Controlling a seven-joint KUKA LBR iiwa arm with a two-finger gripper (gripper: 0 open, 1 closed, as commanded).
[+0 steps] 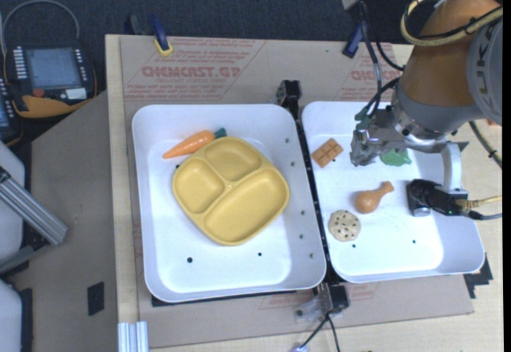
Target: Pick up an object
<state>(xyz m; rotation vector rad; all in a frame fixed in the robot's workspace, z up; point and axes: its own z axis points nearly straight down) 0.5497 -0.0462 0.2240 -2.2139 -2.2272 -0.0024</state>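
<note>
1. camera view: we see the gripper [366, 149] low over the upper part of the right bin [459, 259]; we cannot tell its state.
2. a green object [396, 156] just right of it is partly hidden by the arm [447, 63].
3. the cracker [326, 152], drumstick [374, 197] and cookie [344, 225] lie apart, centre-right.
4. in the left bin [152, 183], a carrot [188, 144] touches the yellow tray [230, 191]; bare floor lies below.

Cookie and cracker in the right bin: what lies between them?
In the camera view, only bare white bin floor lies between the cookie and the cracker. The drumstick sits off to the right of that stretch.
</note>
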